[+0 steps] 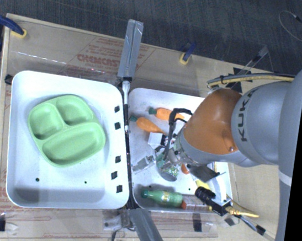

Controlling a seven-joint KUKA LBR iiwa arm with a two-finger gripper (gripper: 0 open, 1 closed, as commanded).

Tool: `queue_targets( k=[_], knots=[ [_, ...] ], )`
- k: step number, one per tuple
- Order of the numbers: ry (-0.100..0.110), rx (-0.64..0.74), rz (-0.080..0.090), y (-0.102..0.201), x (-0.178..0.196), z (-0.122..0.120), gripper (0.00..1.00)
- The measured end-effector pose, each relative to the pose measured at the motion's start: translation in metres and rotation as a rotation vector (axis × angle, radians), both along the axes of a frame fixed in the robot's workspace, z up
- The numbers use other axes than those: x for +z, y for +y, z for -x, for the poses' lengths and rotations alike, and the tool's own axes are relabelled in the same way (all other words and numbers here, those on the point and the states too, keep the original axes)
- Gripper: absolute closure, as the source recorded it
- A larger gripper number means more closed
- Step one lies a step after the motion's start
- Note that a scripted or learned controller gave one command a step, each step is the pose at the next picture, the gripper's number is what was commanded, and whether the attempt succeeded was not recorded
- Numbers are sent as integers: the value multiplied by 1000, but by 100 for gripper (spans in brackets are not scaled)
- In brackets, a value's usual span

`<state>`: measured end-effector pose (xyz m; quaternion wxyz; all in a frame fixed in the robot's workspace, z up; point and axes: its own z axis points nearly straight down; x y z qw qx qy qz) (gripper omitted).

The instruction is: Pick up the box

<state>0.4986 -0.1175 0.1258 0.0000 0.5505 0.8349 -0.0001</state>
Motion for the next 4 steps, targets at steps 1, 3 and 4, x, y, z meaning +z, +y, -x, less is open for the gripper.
queue_targets(
  k=[1,3,4],
  knots=[
    [1,-229,17,1,-33,-26,0],
    [2,-291,1,15,43,-15,0],
    [2,-355,0,-15,29,-17,0]
  ],
)
